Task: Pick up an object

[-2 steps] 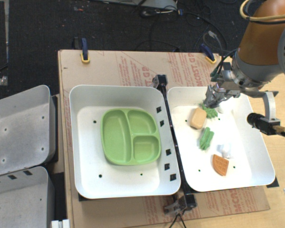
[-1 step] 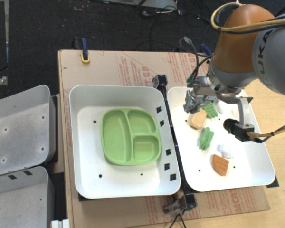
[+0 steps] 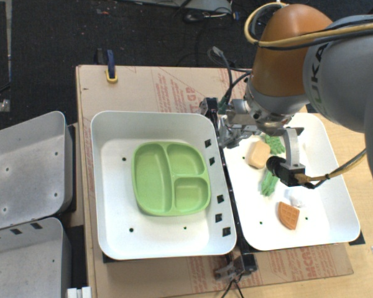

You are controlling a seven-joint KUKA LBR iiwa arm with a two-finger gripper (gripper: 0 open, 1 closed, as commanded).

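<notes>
My gripper (image 3: 263,131) hangs under the orange wrist band over the far left part of the right bin (image 3: 336,222). Just below it lies a tan block (image 3: 258,156), close to the gripper body. A green leafy piece (image 3: 269,183) stretches beside the block and is partly hidden by a black part of the arm. An orange wedge (image 3: 288,216) sits toward the bin's front, with a small white scrap (image 3: 295,200) just above it. Nothing shows as held.
The left bin (image 3: 112,228) holds a green divided plate (image 3: 172,179). A raised wall with black clips (image 3: 221,197) separates the two bins. Grey trays (image 3: 25,166) stand off the bench at far left. Cables trail behind the arm.
</notes>
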